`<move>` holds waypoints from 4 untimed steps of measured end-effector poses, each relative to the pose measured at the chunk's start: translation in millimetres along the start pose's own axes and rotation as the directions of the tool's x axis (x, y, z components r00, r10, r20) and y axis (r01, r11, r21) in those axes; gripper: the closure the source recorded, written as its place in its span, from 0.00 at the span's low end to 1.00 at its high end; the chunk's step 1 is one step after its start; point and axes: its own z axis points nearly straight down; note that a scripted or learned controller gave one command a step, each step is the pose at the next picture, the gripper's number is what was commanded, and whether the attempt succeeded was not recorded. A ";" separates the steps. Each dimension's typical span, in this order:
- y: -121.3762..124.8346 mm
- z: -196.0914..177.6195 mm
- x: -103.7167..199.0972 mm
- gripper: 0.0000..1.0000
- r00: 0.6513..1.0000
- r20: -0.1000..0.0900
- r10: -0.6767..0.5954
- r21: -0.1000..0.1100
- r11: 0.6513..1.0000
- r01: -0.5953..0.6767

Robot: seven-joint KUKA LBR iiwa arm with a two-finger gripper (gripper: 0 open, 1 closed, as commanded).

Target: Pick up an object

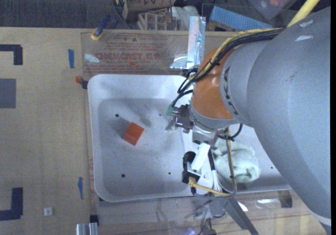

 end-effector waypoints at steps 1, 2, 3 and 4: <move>8.5 14.5 6.2 0.00 1.000 0.002 -0.017 0.019 1.000 0.017; 5.4 15.2 7.1 0.00 0.998 0.006 -0.056 0.016 0.998 0.056; 0.7 17.9 4.9 0.00 0.988 -0.002 -0.154 0.008 0.988 0.154; 3.7 18.4 9.0 0.00 0.997 0.004 -0.072 0.006 0.997 0.072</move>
